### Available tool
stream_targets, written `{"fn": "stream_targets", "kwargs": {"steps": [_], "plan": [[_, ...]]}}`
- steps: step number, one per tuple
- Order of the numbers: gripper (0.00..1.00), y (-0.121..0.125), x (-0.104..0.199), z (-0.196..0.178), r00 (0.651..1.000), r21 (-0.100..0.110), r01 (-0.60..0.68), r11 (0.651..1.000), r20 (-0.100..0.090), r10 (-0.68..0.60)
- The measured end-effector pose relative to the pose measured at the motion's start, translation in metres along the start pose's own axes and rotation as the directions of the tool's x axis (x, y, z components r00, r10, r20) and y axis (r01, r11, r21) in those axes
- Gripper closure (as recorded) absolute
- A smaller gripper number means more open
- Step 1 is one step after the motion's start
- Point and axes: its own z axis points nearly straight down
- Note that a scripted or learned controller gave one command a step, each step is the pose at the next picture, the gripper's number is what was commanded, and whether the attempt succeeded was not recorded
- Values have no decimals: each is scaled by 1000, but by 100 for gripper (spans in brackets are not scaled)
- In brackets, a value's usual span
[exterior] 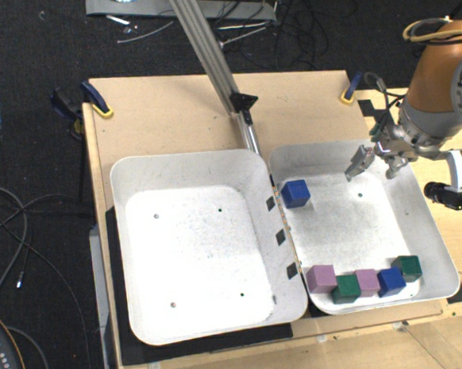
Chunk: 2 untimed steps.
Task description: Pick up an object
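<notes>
A blue cube (pixel 295 193) lies alone near the left wall of the right bin (pixel 424 212). Along that bin's front edge sits a row of cubes: a purple cube (pixel 322 278), a dark green cube (pixel 347 288), a second purple cube (pixel 368 282), a blue cube (pixel 391 281) and a green cube (pixel 409 267). My gripper (pixel 377 163) hangs over the back right part of the right bin, open, its two fingers spread with nothing between them. It is well to the right of the lone blue cube and far behind the row.
The left bin (pixel 136 187) stands beside the right one, sharing a middle wall with black clips. A metal pole (pixel 208 50) slants in from the top to the bins' back junction. Clamps sit at the bench's back corners.
</notes>
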Motion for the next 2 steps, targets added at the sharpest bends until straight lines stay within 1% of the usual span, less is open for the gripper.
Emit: {"fn": "stream_targets", "kwargs": {"steps": [1,2], "plan": [[0,-57,-3,66,1000,-1,0,1000,-2,0],[0,-61,-19,-125,1000,-15,4,1000,4,-4]]}}
